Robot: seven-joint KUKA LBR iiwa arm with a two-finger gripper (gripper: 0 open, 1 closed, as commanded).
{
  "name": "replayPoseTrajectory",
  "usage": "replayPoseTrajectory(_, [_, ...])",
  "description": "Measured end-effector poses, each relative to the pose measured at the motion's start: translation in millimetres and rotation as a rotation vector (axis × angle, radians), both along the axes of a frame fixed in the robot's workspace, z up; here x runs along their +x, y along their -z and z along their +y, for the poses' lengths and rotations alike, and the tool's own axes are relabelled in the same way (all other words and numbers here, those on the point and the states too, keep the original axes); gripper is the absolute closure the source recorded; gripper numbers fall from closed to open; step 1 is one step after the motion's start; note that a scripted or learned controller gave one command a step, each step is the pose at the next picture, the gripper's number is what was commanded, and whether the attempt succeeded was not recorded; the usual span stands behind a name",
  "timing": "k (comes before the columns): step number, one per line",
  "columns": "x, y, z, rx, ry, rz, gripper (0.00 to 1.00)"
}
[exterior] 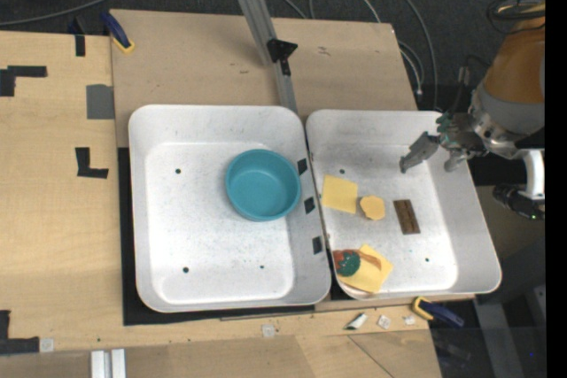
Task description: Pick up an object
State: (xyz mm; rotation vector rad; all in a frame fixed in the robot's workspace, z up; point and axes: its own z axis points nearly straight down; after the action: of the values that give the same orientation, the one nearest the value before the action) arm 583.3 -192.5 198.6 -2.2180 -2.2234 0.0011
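Yellow wedge (373, 268) lies at six o'clock in right bin (461, 274). Gripper (431, 152), spread and empty, hovers at one o'clock; approach step, next descent onto brown block (407, 216).

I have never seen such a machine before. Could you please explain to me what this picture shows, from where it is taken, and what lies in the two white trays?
The picture comes from one camera fixed above a bench, looking down at a slant. On the right is a robot arm, grey with an orange band; its two-finger gripper hangs open over the right bin and holds nothing. The left bin holds a blue bowl. The right bin holds a yellow square piece, a small yellow round piece, a brown bar and a small pile of red, green and yellow items near the front edge.
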Motion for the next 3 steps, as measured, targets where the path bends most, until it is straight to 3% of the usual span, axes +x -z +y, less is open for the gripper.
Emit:
replayPoseTrajectory(1, [0.0,0.0,0.0,0.000,0.000,0.000,0.00])
replayPoseTrajectory(2, [1.1,60.4,9.2,0.001,0.000,0.006,0.00])
replayPoseTrajectory(3, [1.7,110.3,9.6,-0.003,0.000,-0.002,0.00])
